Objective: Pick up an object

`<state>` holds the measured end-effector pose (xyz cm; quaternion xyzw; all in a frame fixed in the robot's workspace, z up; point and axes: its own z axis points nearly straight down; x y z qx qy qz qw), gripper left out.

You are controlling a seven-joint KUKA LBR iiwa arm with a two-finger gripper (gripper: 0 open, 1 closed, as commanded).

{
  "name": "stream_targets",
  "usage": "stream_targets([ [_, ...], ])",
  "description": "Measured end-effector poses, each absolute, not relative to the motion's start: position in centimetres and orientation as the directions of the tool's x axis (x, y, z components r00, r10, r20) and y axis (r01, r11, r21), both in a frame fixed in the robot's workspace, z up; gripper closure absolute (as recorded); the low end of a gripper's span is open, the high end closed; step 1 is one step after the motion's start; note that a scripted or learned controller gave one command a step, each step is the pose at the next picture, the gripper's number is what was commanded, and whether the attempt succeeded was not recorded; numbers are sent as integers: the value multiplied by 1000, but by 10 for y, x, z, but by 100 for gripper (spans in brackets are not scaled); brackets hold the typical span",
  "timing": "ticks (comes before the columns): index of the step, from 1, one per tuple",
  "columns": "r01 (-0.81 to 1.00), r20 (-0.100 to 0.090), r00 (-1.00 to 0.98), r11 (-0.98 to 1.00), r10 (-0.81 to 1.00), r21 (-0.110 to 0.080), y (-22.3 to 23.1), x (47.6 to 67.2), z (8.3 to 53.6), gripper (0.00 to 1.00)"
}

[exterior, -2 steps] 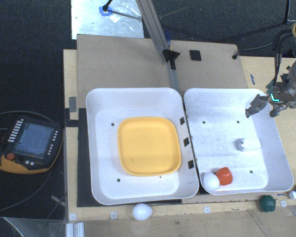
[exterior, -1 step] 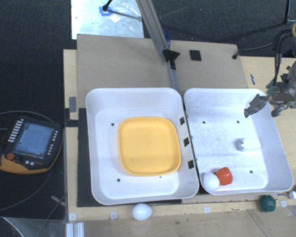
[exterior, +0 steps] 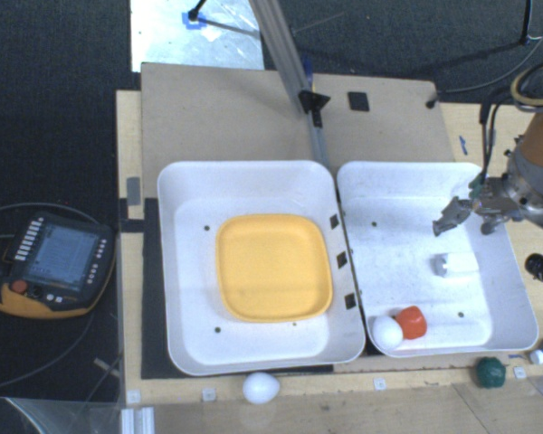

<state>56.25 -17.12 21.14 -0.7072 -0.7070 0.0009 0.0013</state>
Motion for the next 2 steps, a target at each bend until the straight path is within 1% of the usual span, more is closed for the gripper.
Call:
stream_targets([
  [1, 1000, 0, 0, 0, 1000, -3, -176, 563, 168, 0],
  [2, 1000, 0, 0, 0, 1000, -1, -184, 557, 122, 0],
])
